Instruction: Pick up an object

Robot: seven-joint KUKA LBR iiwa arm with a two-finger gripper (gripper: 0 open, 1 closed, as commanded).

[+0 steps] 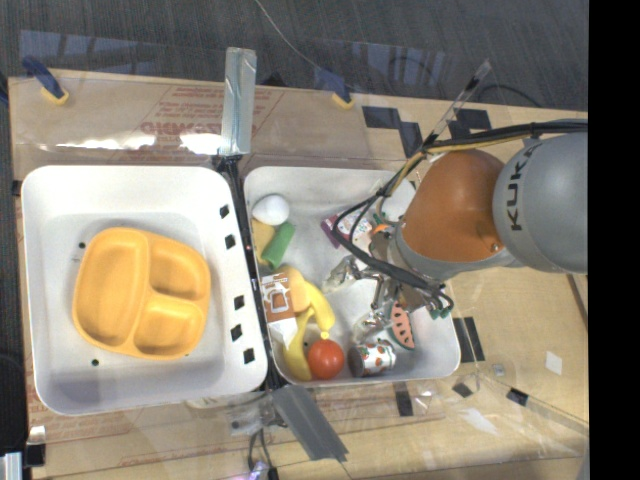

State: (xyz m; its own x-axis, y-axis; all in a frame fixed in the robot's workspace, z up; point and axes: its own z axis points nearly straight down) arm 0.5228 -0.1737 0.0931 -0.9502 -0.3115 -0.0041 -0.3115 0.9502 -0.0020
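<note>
Watermelon slice [402, 326]: light, rigid toy, probably slick; best pinched across its flat faces. Gripper [378, 320] just beside it; finger state unclear.

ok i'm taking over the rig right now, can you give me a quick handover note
End effector: low in the right bin, near its front right corner, over a watermelon slice and a small can. Whether it is open or shut cannot be told, and nothing is visibly held.
Right bin also holds a white ball, green piece, banana, red tomato and a small carton.
Left bin holds the yellow divided tray.
Done: arm is down among the objects.
Left: no confirmed pick; grasp and lift one object.
</note>
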